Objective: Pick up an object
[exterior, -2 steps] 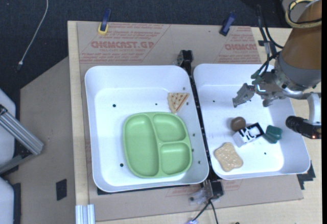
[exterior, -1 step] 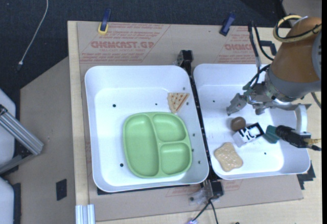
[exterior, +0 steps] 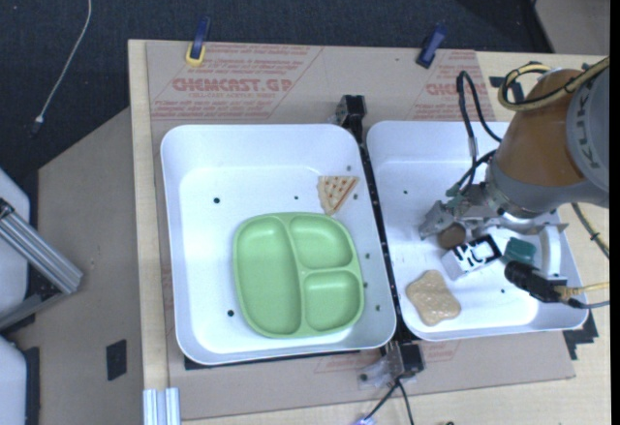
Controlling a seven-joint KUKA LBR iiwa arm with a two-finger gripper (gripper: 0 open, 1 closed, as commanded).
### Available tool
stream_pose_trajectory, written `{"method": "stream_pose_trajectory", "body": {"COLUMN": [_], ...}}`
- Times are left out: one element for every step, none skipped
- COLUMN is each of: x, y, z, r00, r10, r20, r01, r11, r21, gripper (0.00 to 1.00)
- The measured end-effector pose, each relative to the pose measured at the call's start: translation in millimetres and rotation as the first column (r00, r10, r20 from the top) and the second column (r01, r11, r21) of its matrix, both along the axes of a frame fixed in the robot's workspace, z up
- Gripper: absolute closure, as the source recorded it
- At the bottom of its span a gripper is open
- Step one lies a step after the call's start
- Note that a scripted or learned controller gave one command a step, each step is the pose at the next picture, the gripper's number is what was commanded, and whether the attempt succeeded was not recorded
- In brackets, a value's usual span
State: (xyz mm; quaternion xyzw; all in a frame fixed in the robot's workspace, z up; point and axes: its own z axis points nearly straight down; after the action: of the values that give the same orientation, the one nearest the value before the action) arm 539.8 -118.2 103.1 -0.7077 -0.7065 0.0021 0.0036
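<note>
Apparently nothing is lifted yet: the gripper [exterior: 453,231] sits low in the right bin [exterior: 417,147], just above the tan biscuit-shaped piece [exterior: 432,298], near a small brown object [exterior: 450,238]. Whether anything is gripped, I cannot tell from here.
</note>
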Motion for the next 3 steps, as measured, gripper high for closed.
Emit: {"method": "stream_pose_trajectory", "body": {"x": [2.2,-4.1,-2.6], "y": [0.1,2.2,5.1], "z": [14.2,60.2,124.0], "r00": [1.0,1.0,1.0], "r10": [0.0,0.002,0.003], "r20": [0.009,0.013,0.016], "r01": [0.0,-0.002,-0.003], "r11": [1.0,1.0,1.0], "r21": [-0.002,-0.004,-0.004], "gripper": [1.0,1.0,1.0]}}
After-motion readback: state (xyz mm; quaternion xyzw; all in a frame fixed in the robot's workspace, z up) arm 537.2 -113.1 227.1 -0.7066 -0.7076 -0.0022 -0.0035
